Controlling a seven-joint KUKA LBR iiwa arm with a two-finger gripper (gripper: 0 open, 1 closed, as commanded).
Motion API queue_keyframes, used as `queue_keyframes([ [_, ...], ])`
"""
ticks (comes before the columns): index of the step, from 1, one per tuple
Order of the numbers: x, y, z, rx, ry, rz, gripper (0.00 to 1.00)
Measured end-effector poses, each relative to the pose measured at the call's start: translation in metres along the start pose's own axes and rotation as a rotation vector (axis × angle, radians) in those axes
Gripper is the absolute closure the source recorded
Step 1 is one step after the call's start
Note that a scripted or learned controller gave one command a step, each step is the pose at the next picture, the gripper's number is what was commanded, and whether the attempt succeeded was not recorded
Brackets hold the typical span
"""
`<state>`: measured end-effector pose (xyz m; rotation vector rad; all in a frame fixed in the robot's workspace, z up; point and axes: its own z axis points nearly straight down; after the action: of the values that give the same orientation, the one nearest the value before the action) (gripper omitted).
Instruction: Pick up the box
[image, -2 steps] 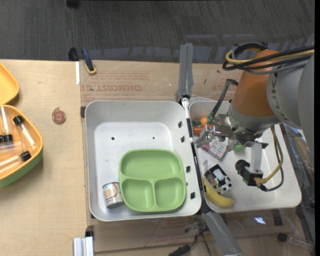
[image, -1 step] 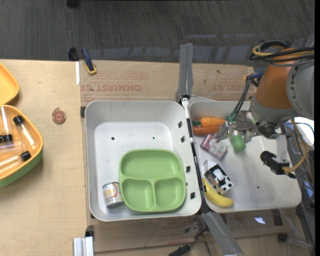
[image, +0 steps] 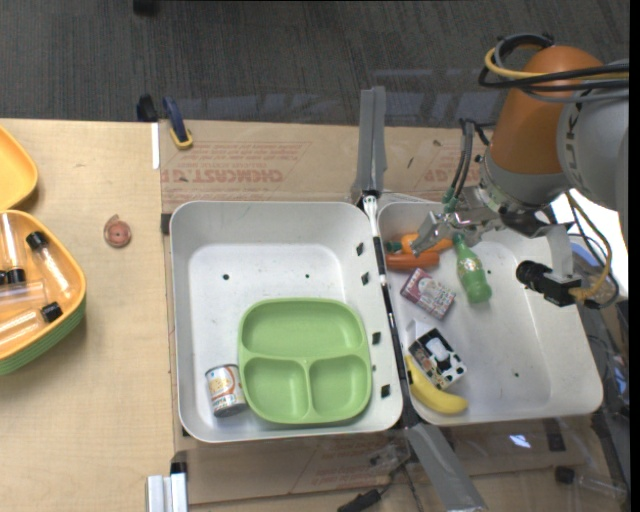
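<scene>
Jaws (image: 440, 232) state unclear, upper right bin | box (image: 428, 292) just below-left, long axis tilted | carrot (image: 412, 260) between them

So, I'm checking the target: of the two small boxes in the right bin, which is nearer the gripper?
The pink box, beside the green bottle, just below the gripper. The black-and-white box lies farther, against the banana.

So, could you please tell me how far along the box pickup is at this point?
Nothing looks done yet: the small pink box lies on the floor of the right bin. In hand, the gripper hangs above the carrot, beside the green bottle. Still left: reaching the box, grasping and lifting it.
</scene>
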<state>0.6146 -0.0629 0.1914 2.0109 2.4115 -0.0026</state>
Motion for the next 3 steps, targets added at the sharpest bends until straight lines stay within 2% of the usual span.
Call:
queue_keyframes([
  [1, 0.020, -0.057, 0.001, 0.002, 0.002, -0.255, 0.00],
  [2, 0.045, -0.101, 0.000, 0.001, 0.003, -0.436, 0.00],
  [3, -0.011, -0.043, 0.001, 0.002, 0.001, -0.079, 0.00],
])
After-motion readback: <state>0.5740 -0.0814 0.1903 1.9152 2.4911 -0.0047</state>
